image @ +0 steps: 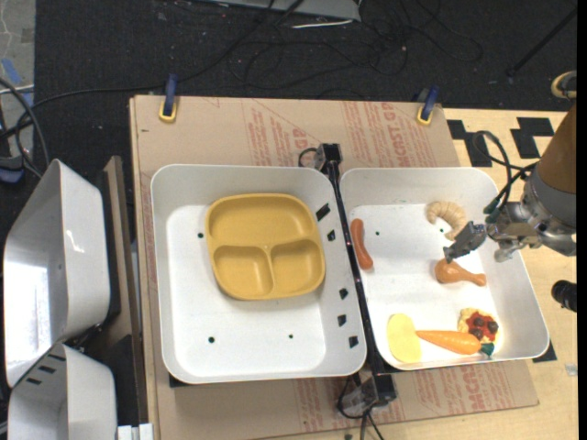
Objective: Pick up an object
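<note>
Just beside end effector (464,243): drumstick (459,273)

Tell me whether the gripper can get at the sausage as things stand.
Probably yes. The sausage lies alone in the right bin, nothing on it, and open floor separates it from the gripper. The bin wall beside it may crowd the grasp.

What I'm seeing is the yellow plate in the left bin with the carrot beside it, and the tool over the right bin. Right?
Not quite: the camera view shows the carrot in the right bin. The yellow plate is in the left bin, and the tool is over the right bin.
</note>
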Action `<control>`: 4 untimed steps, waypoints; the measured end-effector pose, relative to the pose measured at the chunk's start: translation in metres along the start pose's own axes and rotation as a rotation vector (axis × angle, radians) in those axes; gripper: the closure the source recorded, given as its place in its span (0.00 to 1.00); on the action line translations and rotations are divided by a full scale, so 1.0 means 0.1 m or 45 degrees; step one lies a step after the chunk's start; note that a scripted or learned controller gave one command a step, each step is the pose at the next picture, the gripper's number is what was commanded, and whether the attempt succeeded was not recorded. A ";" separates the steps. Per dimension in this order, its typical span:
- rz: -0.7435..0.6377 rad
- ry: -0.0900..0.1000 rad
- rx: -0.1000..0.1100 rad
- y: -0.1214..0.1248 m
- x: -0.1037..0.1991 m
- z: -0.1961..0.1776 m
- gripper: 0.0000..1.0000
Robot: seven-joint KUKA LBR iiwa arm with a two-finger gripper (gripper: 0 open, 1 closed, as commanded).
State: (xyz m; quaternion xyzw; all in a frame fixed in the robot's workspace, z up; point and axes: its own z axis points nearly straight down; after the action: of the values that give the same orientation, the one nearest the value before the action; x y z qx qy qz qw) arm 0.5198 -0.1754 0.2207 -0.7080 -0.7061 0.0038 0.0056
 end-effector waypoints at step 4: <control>-0.001 -0.002 -0.015 0.13 0.02 1.29 0.00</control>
State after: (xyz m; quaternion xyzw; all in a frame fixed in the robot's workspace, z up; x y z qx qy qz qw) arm 0.5309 -0.1731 0.0915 -0.7077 -0.7066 0.0004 0.0008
